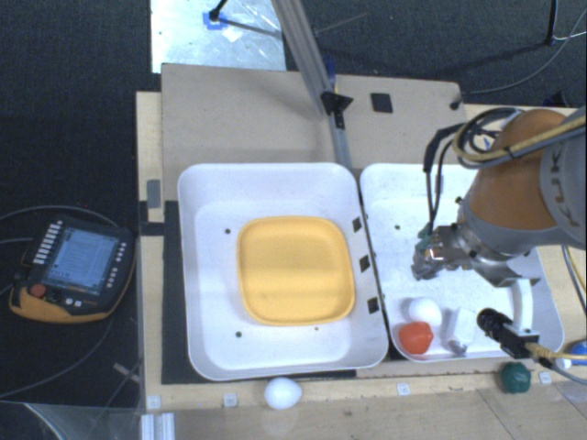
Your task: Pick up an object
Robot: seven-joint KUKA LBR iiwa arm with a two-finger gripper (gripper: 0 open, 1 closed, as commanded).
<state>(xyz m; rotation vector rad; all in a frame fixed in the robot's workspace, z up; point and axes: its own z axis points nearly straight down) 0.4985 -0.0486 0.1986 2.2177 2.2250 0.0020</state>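
Note:
The right bin (394,200) holds a white ball (423,311), a red-orange ball (415,338) and a small white piece (455,330), all near its front edge. My gripper (428,260) hangs over the middle of this bin, a little behind the white ball and apart from it. I see nothing held in it. A yellow square plate (295,269) lies flat in the middle of the left bin (206,246).
Outside the bins, a white egg-shaped thing (282,393) lies on the bench by the left bin's front edge. A dark green ball (515,378) sits at the front right. A teach pendant (71,266) rests on the floor to the left. A slanted metal pole (307,44) stands behind the bins.

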